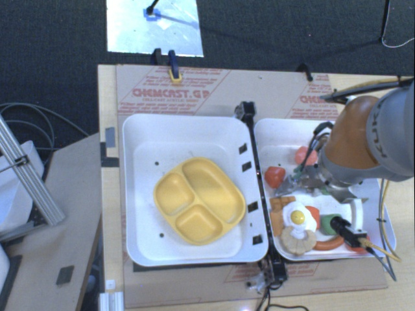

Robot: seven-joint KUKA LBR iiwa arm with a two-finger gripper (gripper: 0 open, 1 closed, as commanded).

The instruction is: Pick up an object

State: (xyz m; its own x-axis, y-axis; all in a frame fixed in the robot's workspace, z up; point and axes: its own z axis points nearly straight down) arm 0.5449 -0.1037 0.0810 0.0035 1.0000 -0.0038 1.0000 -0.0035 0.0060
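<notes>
You have two white bins side by side on one lettered cardboard sheet (214, 86). The view's left bin (142, 148) carries a single yellow plate (194, 203) with three compartments, all bare. The right bin (279, 135) is where your pickable pieces are.

One arm (363, 135), grey with its orange band, reaches in from the view's right and hangs over the right bin, covering much of that bin's right half. Its gripper (299, 179) is low in the middle of the bin; I cannot tell whether it is wide or narrow, and nothing shows clearly in its grasp.

Now the count in the right bin. There is one fried egg (298, 218), white with a yellow yolk, near the front of the bin. One tan waffle-like piece (277, 211) touches the egg's left edge; one long sausage (327, 243) lies along the front wall; one beige biscuit (298, 241) is tucked just under the egg. There are two red round pieces: a tomato (275, 175) just left of the gripper, and a paler one (302, 155) behind it, close to the wrist. One small green piece (328, 224) sits to the right of the egg.

The front cluster is packed tight, with the egg, waffle-like piece and biscuit touching; the tomato stands apart from that cluster.
</notes>
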